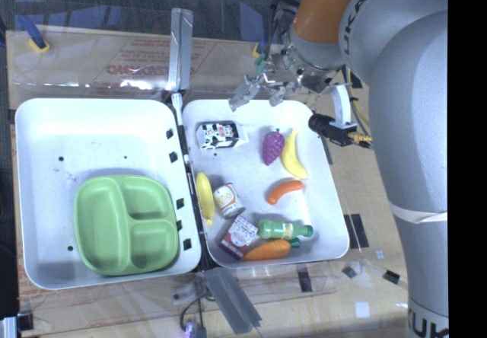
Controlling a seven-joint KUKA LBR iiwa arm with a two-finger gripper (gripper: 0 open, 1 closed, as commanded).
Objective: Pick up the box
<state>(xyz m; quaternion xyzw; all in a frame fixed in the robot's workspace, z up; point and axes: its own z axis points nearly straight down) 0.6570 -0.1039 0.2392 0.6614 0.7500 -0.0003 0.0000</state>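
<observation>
Not yet lifted: box (219, 135), lying flat on the floor of the right bin (329, 199), in the far-left corner, apart from every neighbour. Looks like a small printed carton, white with black blotches, flat-faced and sharp-edged, probably light and slightly crushable. Hanging above the bin's far rim, just beyond the box and a little to its right: gripper (257, 93), jaws spread with nothing between them, touching nothing. Left to do, by this reading: everything, meaning line up over the box, descend, close, raise. Further along the same bin: a knobbly purple grape bunch (273, 146) touching a smooth curved banana (294, 157), then a glossy orange sausage shape (284, 190), all seemingly moulded plastic toys. Against the left wall: a second yellow banana-like piece (205, 196) beside a small round can (227, 200). At the near edge, packed close: a red-and-white packet (240, 235), also boxy and a possible rival for the name, a green bottle (283, 231) on its side, and an orange carrot (266, 250). Over in the left bin (46, 138): a matte green divided plate (127, 222) with rounded corners. Beneath both bins: a brown table (358, 176).
</observation>
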